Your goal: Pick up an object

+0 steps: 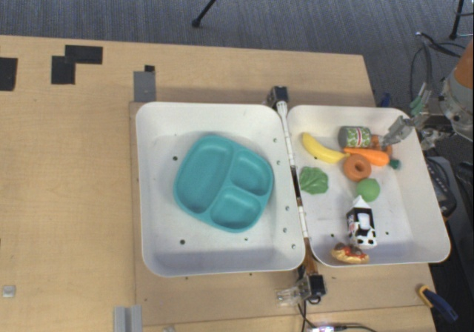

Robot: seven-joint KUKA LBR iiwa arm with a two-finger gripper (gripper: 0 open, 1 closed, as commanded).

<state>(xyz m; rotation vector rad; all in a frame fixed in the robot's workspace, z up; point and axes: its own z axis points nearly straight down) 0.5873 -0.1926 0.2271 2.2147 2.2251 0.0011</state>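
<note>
The left bin (148,197) holds a teal divided plate (224,182). In the right bin (433,227) a banana (320,147), a green can (355,136) and a carrot (368,158) lie at the far end. The gripper (395,133) hovers just right of the can; whether its fingers are apart I cannot tell. It looks like the approach: next, a descent onto the carrot or can.

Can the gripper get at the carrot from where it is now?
Probably yes: the gripper hangs just right of the carrot, which lies uncovered, though the green can and brown ring crowd it.
</note>
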